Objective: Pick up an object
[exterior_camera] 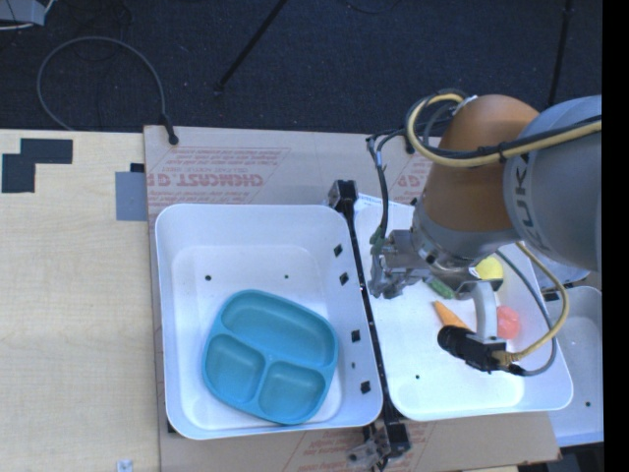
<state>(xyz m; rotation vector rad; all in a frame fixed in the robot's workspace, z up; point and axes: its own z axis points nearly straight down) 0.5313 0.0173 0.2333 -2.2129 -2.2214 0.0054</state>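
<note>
Arm's grey-and-orange wrist over right white bin (550, 393); blue three-compartment plastic tray (268, 355) in left white bin (177, 264). Gripper (393, 275) low near right bin's left wall, its state impossible to tell. Orange carrot-shaped piece (451, 314), pink piece (508, 322), yellow piece (488, 267) mid-bin; best centre over one before closing.

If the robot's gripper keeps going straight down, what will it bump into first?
Probably the bare white floor of the right bin. The gripper hangs near that bin's left wall, with the orange piece off to its side, though depth is hard to judge.
</note>
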